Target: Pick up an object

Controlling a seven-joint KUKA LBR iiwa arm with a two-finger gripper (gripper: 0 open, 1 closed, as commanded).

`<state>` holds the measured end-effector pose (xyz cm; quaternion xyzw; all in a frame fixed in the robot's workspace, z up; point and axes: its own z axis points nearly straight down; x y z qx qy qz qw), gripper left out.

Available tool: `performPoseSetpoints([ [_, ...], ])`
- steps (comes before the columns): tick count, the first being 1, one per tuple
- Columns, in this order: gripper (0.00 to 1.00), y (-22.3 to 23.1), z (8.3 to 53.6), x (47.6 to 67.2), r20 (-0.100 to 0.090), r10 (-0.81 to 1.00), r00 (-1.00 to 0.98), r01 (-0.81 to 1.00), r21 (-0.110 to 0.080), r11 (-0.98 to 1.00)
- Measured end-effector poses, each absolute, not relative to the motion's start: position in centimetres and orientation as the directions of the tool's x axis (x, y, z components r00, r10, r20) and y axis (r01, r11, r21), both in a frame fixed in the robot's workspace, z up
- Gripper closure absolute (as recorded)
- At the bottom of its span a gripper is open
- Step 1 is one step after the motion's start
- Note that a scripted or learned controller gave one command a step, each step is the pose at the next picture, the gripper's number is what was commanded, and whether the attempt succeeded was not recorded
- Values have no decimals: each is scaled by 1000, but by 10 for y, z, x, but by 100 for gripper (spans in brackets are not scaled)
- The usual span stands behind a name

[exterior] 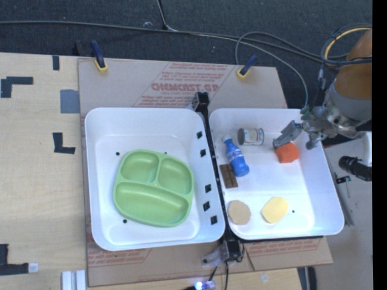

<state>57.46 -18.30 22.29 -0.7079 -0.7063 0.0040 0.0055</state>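
The right bin (320, 180) holds several small objects. An orange block (288, 154) lies at its upper right. My gripper (298, 139) hangs just above and behind that block, open, with one grey finger (283, 139) to the block's left and the other to its right. Nothing is between the fingers. A small can (251, 136) lies on its side at the back. A blue bottle (236, 158) lies next to a brown bar (228, 176). A tan round piece (239, 212) and a yellow piece (275, 209) sit near the front.
The left bin (100, 132) holds a green divided plate (154, 187). A black divider (205, 156) runs between the two bins. Cables loop behind the bench, and the arm's orange band (357, 80) stands over the right bin's far right edge.
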Motion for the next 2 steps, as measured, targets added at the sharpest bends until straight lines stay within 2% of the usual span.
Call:
performPoseSetpoints([
  [1,0,-183,230,577,0,1000,-1,1000,-2,1],
  [2,0,-178,186,576,0,1000,-1,1000,-5,1],
])
